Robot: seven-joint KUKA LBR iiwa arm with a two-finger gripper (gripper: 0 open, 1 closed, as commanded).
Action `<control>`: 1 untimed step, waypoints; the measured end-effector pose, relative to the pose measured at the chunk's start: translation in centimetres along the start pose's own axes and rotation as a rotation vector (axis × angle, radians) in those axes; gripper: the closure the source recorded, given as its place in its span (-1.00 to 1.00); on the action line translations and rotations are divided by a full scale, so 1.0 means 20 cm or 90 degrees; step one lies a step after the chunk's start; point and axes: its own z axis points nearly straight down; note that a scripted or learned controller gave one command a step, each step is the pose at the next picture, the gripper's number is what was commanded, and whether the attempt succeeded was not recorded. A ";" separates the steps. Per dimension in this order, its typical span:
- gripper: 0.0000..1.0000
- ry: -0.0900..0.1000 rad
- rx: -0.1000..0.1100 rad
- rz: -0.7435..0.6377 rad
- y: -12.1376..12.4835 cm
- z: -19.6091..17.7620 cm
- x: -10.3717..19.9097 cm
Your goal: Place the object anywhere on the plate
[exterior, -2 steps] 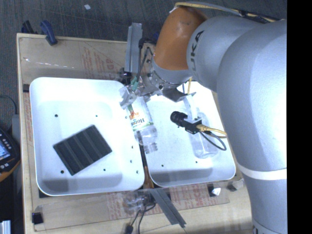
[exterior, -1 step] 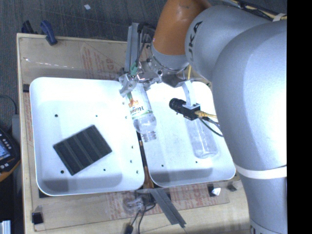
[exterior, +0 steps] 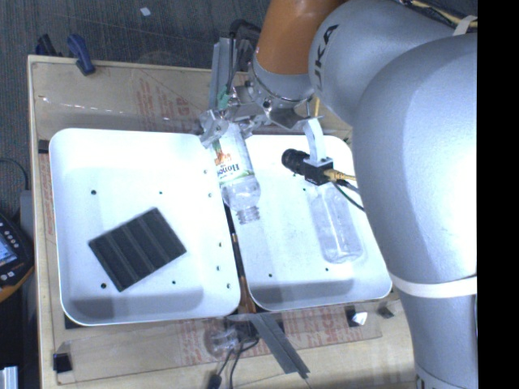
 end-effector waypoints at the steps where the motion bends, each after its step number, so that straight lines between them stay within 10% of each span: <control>1: 1.00 0.001 0.002 -0.004 -0.08 -0.03 0.11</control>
